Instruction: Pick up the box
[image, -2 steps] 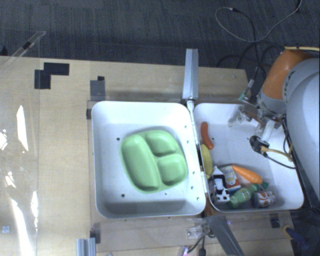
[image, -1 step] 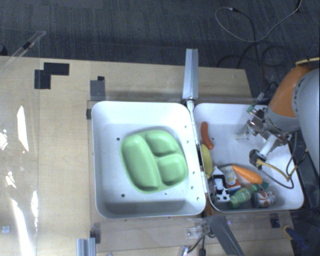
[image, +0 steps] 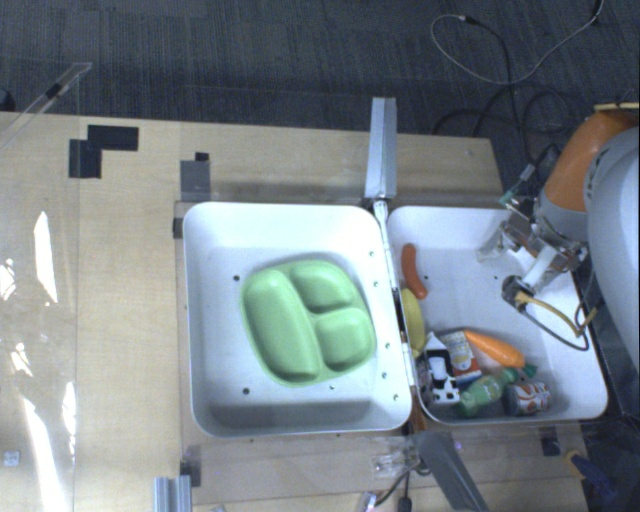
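A: How far along?

B: Hardly begun, by the look of it. Box (image: 437, 370) not yet lifted; lying low in the right bin (image: 470, 232), toward the lower centre of the frame, hard against the wall shared with the left bin (image: 215, 300).

A: And the gripper (image: 528, 255)?

B: Hanging over the upper right of that bin, well apart from the box. Impossible to tell how wide it stands. Nothing seen in its hold.

A: Left to do?

B: Everything, probably: cross to the lower left of the bin, come down, close, lift.

A: Materials?

B: Small, black and white, hard-edged, likely card. Crowded: smooth tapered carrot (image: 494, 349) just above right, green bottle (image: 482, 392) and printed can (image: 527, 398) beside it, curved yellow banana (image: 413, 320) above. Glossy red sausage (image: 414, 272) farther up.

A: Other bin?

B: Pale green tray (image: 305, 320), rounded, three hollows, matte plastic. Bins white, shallow, smooth.
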